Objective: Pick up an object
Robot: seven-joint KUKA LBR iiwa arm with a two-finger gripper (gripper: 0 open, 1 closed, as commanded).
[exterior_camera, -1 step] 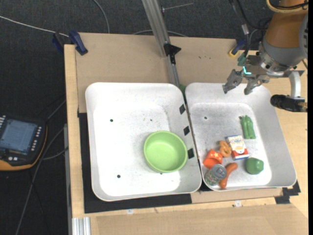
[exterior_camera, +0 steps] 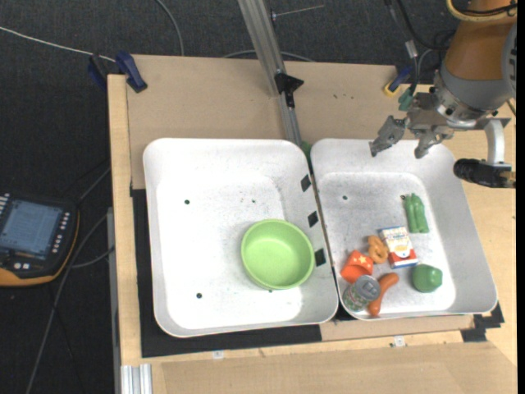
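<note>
1. While the pincer (exterior_camera: 404,140) hangs over the far rim of the right bin (exterior_camera: 467,212), its two fingers are spread apart with nothing between them, so no object is held.

2. Everything that could be picked in this bin lies toward the near end, well apart from the pincer: a green pickle-shaped piece (exterior_camera: 416,213), a small carton (exterior_camera: 399,247), an orange pretzel-like piece (exterior_camera: 377,249), a red-orange piece (exterior_camera: 358,264), a round tin (exterior_camera: 362,290), a little sausage (exterior_camera: 383,290) and a green pepper (exterior_camera: 426,278).

3. Nearest to the pincer is the green pickle-shaped piece, almost straight below it in the camera view, toward the near edge of the worktop (exterior_camera: 205,89). It lies apart from the crowd, with bare bin floor around it except the carton just beyond its near end.

4. Its long axis runs roughly from far to near, nearly along the line from pincer to piece. In my judgement the fingers would need to close across that axis, from left and right, so the wrist's turn matters more than the reach.

5. Behind it the other items are bunched, some touching, which would make a clean pinch harder there.

6. A green bowl (exterior_camera: 277,254) sits in the left bin (exterior_camera: 164,220), farther from the arm, and looks wide for these fingers.
</note>
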